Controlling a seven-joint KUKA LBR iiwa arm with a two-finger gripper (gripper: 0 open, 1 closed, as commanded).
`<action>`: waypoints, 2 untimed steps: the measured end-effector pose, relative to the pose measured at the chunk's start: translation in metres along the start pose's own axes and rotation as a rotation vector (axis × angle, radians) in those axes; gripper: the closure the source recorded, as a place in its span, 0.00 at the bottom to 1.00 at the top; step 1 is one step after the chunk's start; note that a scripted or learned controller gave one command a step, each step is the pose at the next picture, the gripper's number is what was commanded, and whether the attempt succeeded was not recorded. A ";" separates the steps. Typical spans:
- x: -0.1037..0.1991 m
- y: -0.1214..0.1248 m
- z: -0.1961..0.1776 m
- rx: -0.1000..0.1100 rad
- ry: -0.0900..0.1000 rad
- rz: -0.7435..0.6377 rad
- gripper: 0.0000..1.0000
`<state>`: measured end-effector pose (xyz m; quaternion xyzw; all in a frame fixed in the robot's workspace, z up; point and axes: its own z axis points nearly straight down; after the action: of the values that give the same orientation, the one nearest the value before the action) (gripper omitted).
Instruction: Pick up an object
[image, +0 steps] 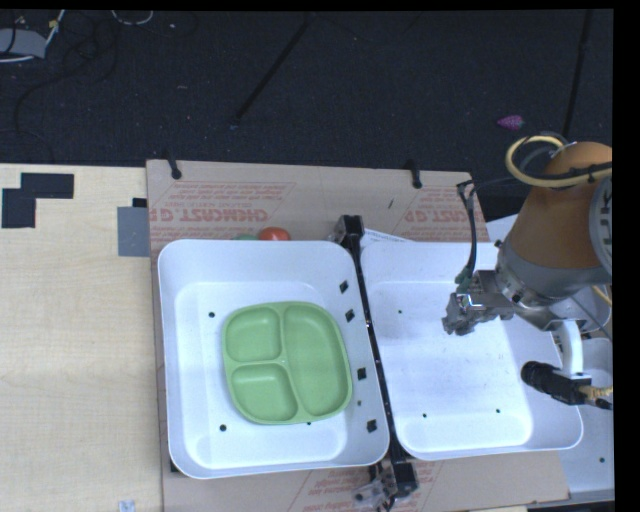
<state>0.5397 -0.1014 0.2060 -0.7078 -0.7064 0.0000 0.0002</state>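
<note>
The end effector (462, 318) hangs low over the right bin (500, 440), near that bin's upper middle, with the grey arm (555, 235) and its orange band rising behind it toward the right. Its tip is small and dark against the white floor, and I cannot tell how it is set or whether anything sits in it.

The only clear candidate for a pick is the green divided plate (287, 361), which lies flat in the left bin (190, 440). From the end effector it sits well off to the left and a little nearer the camera, on the far side of the black divider (365, 340) where the two bins meet. The plate has three compartments, and its longer axis runs roughly away from the camera, slightly tilted.

A small red and green object (268, 236) peeks over the far rim of the left bin, up and left of the end effector, resting on the cardboard (230, 205) that covers the surface; too little shows to name it.

Judging from this layout, reaching the plate calls for a leftward crossing over the divider, and a flat plate offers mainly its rim to grip.
</note>
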 end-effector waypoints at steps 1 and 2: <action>0.047 0.011 0.007 0.003 0.001 -0.005 1.00; 0.097 0.016 0.003 0.003 0.001 -0.006 1.00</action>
<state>0.5562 -0.0040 0.2030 -0.7057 -0.7085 0.0004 0.0015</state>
